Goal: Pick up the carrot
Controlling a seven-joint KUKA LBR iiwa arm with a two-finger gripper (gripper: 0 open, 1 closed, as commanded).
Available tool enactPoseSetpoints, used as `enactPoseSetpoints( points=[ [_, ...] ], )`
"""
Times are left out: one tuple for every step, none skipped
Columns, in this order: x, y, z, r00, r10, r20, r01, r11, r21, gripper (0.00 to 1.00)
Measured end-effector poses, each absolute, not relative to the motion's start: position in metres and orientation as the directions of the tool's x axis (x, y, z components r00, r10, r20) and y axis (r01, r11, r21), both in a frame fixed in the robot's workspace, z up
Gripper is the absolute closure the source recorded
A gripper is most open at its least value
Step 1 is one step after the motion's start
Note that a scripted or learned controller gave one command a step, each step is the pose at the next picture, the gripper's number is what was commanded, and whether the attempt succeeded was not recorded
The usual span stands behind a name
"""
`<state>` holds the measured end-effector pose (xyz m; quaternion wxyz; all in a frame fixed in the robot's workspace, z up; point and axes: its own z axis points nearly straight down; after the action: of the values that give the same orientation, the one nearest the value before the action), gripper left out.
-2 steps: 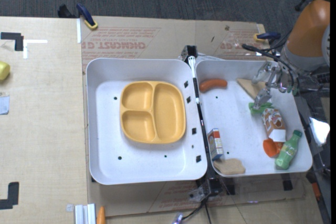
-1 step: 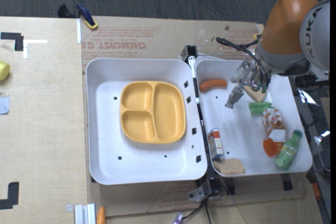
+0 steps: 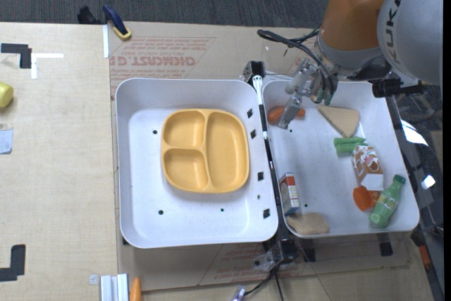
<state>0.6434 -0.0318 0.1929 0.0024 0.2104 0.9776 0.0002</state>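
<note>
Carrot (image 3: 287,113) lies in the right bin (image 3: 331,222), at its far left corner beside the wall shared with the left bin (image 3: 134,173), which holds a yellow divided plate (image 3: 206,150). I read its long axis as running left to right across the view, though most of it is hidden and I cannot tell which end points where. I see the gripper (image 3: 290,111) directly over it, jaws angled down onto the orange body; whether they are released or clenched I cannot tell. A wedge (image 3: 341,120) lies near, to the right.
</note>
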Motion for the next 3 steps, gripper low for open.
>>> enactPoseSetpoints(
  points=[
    [0.631, 0.073, 0.2, -0.895, 0.445, -0.003, 0.445, 0.895, 0.001, 0.0],
    [0.586, 0.194, 0.11, -0.954, 0.301, -0.001, 0.301, 0.954, 0.0, 0.0],
    [0.522, 0.212, 0.102, -0.958, 0.287, -0.024, 0.287, 0.958, 0.012, 0.0]
  ],
)
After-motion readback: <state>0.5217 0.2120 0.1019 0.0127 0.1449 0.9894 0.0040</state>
